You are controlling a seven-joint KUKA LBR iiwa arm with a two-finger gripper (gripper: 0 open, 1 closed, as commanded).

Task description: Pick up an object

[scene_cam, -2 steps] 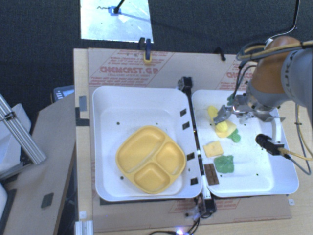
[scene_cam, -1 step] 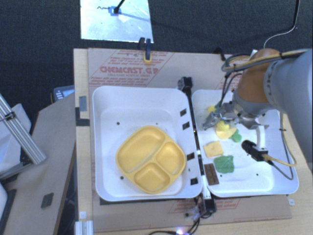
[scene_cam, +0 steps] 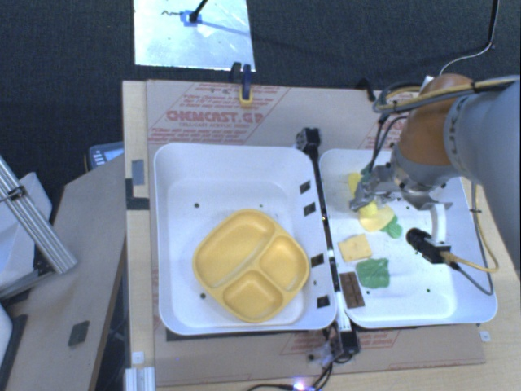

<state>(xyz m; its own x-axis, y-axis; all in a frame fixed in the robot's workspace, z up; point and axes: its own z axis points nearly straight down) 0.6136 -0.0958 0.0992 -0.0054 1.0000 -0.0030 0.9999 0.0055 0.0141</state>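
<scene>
The desk (scene_cam: 203,104), topped with printed cardboard, carries two shallow white bins side by side, their inner walls meeting along a dark clipped seam. The left bin (scene_cam: 187,169) holds a yellow three-compartment tray (scene_cam: 251,265) lying flat toward its near side, with bare white floor along the far and left walls. The grey arm (scene_cam: 480,129) reaches in from the right over the right bin (scene_cam: 423,300). Its tool (scene_cam: 366,195) sits low by that bin's far-left part, just above a yellow round piece (scene_cam: 374,217); whether it is spread or pinching cannot be told. Beside that piece lie a small green scrap (scene_cam: 394,229), a yellow cheese-like square (scene_cam: 355,247) and a green leafy piece (scene_cam: 374,272). The bin's near-right floor lies open.
</scene>
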